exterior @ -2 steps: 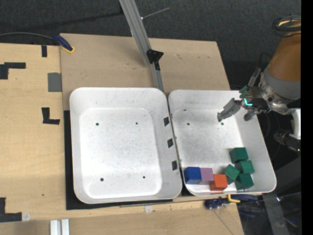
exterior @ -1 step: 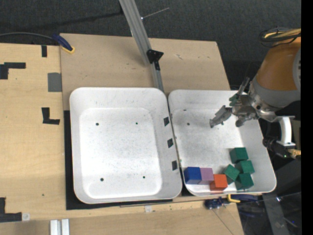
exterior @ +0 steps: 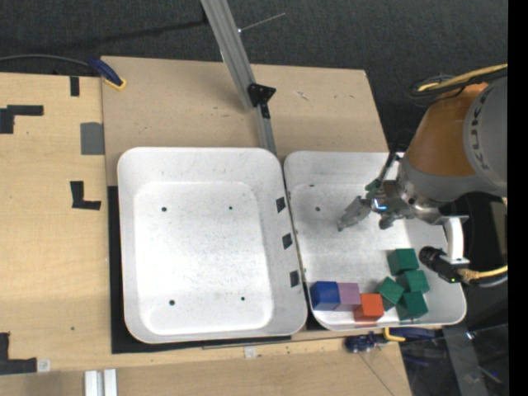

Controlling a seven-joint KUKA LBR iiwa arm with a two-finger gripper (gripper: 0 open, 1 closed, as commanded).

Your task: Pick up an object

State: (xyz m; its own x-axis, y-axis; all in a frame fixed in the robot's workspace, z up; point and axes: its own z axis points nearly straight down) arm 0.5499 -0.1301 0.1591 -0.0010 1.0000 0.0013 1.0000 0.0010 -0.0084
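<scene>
Arm [exterior: 462, 143] reaching from right, claw [exterior: 356, 214] low over right bin [exterior: 330, 172], grip state unclear, blocks [exterior: 404, 283] apart.

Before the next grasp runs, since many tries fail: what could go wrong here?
1. The small blocks, blue cube, purple cube, orange cube and green blocks, are packed together, so fingers may jam or nudge neighbours.
2. They sit against the right white bin's rim, which could block the gripper.
</scene>
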